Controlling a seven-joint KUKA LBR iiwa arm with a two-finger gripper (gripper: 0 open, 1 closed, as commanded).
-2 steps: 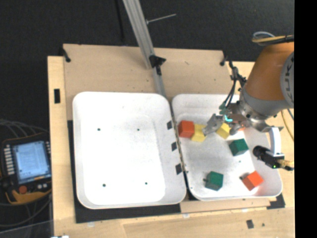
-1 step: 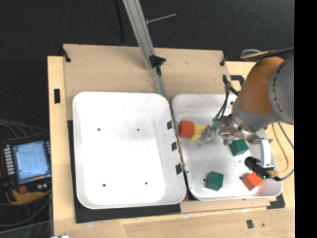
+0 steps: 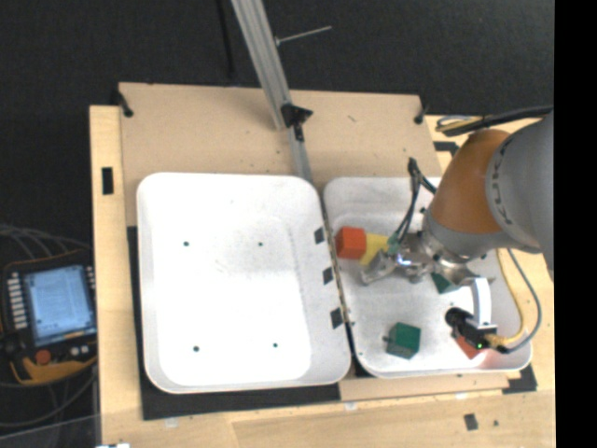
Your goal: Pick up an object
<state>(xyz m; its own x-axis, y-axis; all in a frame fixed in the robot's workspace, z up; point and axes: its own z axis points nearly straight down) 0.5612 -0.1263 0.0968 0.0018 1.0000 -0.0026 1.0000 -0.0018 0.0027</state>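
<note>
the arm (image 3: 485,194) reaches in from the right of the frame over the right bin (image 3: 373,353), its end effector (image 3: 381,267) low in the bin's upper middle. whether it is open or closed, or has hold of anything, i cannot tell. an orange block (image 3: 351,243) and a yellow block (image 3: 375,245) lie touching each other just beside the end effector. a green block (image 3: 403,340) sits lower in the bin, apart. the left bin (image 3: 229,278) lies at centre left on the table (image 3: 107,250).

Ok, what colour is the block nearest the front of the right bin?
Dark green block, seen in the camera view.
</note>
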